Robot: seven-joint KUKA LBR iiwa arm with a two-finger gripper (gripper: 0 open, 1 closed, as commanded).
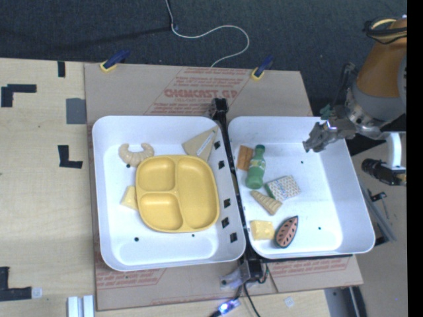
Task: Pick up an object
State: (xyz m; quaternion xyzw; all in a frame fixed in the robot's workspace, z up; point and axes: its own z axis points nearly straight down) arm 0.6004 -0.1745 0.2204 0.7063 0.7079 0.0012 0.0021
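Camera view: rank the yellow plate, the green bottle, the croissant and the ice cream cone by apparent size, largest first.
1. Yellow plate, by far the largest.
2. Green bottle.
3. Croissant, close to the bottle in extent, so this placing is unsure.
4. Ice cream cone, smallest.

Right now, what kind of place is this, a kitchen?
Probably a robot test bench, not a kitchen: a robot arm reaches over two white bins holding toy food, taped-down cardboard beneath them.

red print on cardboard sheet (198, 91), seemingly unreadable.
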